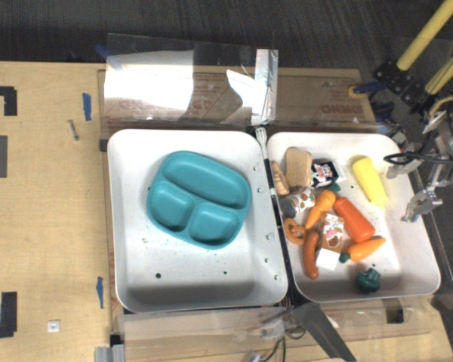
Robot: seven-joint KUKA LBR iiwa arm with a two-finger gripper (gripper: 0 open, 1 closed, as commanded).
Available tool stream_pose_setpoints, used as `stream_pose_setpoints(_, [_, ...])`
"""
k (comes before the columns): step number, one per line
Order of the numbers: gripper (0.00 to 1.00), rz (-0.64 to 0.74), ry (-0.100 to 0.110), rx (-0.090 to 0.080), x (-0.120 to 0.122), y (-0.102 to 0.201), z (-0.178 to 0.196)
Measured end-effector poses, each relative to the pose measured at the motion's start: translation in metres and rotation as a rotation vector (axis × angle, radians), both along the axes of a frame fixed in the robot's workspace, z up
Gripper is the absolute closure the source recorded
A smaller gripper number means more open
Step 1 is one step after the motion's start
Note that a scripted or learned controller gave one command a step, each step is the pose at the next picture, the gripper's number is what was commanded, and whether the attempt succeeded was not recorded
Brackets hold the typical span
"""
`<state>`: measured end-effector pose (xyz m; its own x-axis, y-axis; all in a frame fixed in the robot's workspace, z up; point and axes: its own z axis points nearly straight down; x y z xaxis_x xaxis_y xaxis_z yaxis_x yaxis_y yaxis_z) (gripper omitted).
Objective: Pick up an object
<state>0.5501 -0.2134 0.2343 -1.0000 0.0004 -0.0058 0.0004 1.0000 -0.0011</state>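
I see gripper (421,202) at right bin (415,266) edge, blurred | jaws: I cannot tell | packet (324,172) print unreadable

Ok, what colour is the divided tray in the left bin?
Teal, a blue-green; the divided tray shows clearly in the camera view.

Claw (421,202) at right edge — fingers' state indiscernible.

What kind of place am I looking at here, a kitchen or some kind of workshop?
Probably a robot test bench, not a kitchen: two shallow white bins sit on a taped wooden bench, one holding a teal divided plastic tray, the other small toy foods.
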Motion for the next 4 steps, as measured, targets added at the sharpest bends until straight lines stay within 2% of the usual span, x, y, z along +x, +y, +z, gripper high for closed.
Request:
stream_pose_setpoints(1, [0.00, 0.130, -0.004, -0.003, -0.029, -0.008, -0.137])
stream_pose_setpoints(2, [0.00, -0.047, 0.002, 0.002, -0.042, 0.035, -0.136])
stream_pose_setpoints(3, [0.00, -0.073, -0.001, -0.002, -0.036, 0.041, -0.145])
stream_pose_setpoints(4, [0.00, -0.110, -0.010, -0.001, -0.017, 0.088, -0.145])
